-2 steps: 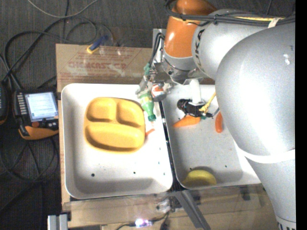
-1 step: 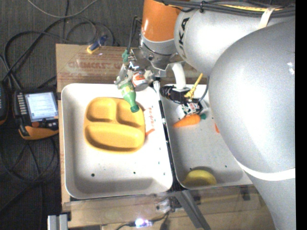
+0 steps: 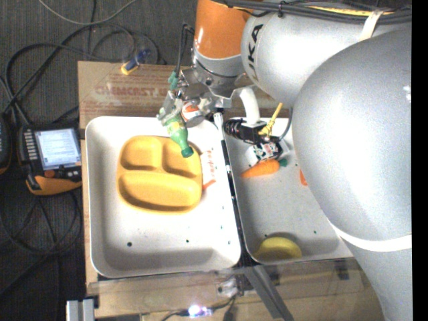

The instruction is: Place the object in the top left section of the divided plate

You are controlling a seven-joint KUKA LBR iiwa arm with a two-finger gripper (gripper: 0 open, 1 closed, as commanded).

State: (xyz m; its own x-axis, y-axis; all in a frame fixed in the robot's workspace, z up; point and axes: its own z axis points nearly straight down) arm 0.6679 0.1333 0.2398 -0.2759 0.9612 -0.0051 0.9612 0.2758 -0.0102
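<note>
A yellow divided plate (image 3: 160,176) lies in the left bin (image 3: 107,246). My gripper (image 3: 175,120) hangs over the plate's far right corner, shut on a small green bottle (image 3: 180,141). The bottle tilts downward, its dark green cap pointing at the plate's upper right section. The upper left section shows bare yellow.
A thin red and white packet (image 3: 209,169) lies against the left bin's right wall beside the plate. The right bin (image 3: 294,212) holds an orange carrot (image 3: 261,169) near its far end and a yellow rounded fruit (image 3: 279,247) at its near edge. The arm covers that bin's far right.
</note>
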